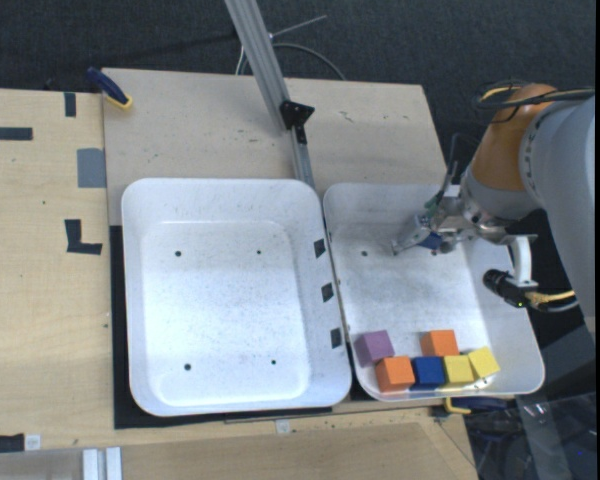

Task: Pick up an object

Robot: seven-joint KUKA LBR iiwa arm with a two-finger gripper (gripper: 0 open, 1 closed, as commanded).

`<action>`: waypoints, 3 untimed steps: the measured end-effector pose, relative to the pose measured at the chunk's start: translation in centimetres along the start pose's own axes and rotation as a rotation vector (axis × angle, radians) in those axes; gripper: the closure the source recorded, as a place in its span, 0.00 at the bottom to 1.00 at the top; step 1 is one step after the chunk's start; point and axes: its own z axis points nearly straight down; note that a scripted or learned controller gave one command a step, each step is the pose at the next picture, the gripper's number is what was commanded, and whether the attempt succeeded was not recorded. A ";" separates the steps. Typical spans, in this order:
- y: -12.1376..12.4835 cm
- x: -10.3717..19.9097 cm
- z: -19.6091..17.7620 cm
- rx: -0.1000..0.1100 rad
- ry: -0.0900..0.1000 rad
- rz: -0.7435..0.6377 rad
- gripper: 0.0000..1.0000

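Several small blocks lie along the near edge of the right bin (pixel 400 278): a purple block (pixel 373 345), an orange block (pixel 394 371), a blue block (pixel 429 370), a second orange block (pixel 440 342) and two yellow blocks (pixel 461 369) (pixel 483 361). My gripper (pixel 412 240) hangs over the far part of the right bin, well away from the blocks. Nothing shows between its fingers. The arm comes in from the right, grey with an orange band (pixel 500 153).
The left bin (pixel 220 288) stands beside the right one on the wooden bench. A slanted metal pole (pixel 265 58) crosses above the bins' far side. A blue and yellow tool (pixel 110 86) lies at the far left of the bench.
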 end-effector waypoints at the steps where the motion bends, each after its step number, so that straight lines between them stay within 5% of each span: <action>1: 3.7 -2.8 -0.1 0.000 -0.002 0.004 0.00; 2: 3.6 -2.7 -1.1 0.004 -0.005 0.002 1.00; 3: 3.9 4.3 -0.4 -0.003 -0.003 0.000 1.00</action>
